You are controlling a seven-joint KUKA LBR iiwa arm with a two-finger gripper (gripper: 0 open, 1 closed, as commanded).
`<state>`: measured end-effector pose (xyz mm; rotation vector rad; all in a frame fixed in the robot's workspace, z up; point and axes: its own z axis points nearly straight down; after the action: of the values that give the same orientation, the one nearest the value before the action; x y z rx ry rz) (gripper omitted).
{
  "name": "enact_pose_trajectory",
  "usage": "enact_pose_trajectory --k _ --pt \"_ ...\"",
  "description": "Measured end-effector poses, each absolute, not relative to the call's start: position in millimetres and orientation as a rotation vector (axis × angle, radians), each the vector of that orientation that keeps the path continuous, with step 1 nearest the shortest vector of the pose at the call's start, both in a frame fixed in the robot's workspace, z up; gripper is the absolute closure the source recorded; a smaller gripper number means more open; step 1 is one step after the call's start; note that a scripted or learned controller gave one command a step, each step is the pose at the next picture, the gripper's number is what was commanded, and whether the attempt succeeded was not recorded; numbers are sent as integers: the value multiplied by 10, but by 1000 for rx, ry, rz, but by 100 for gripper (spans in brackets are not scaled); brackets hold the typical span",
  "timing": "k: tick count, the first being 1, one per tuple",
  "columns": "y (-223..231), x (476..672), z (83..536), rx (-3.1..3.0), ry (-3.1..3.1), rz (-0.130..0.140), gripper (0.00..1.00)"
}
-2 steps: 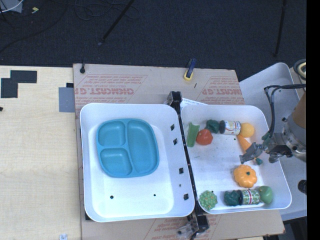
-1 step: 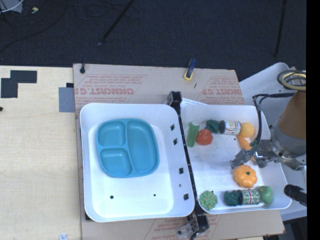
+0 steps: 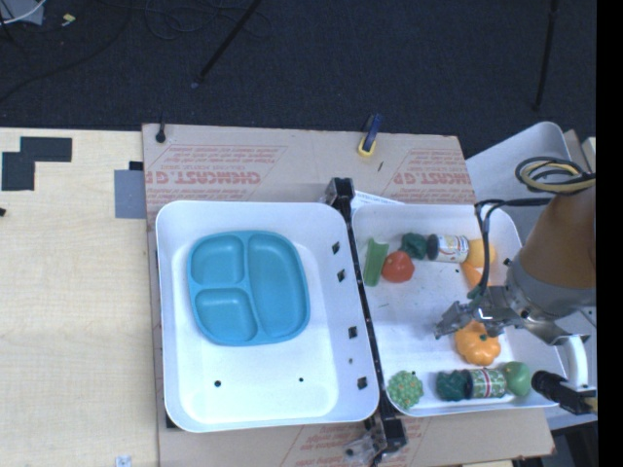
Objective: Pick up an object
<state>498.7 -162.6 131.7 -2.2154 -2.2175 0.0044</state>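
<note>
While the arm reaches in from three o'clock, its fingers (image 3: 465, 317) spread open just above an orange toy fruit (image 3: 477, 345) in the right bin (image 3: 409, 339), gripping nothing. At nine o'clock, the left bin (image 3: 185, 377) holds a blue divided plate (image 3: 248, 287).
</note>
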Motion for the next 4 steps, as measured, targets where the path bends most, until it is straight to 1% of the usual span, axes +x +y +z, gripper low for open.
enact_pose_trajectory --k 1,2,3,4 --pt "-1645 4996 1038 -2226 -2219 -1 0" --pt "-1655 4979 1112 -2230 -2206 3 100" --pt "-1595 5028 1706 -2221 -2224 -2 100" --pt "-1603 5037 2233 -2222 -2224 -2 100"
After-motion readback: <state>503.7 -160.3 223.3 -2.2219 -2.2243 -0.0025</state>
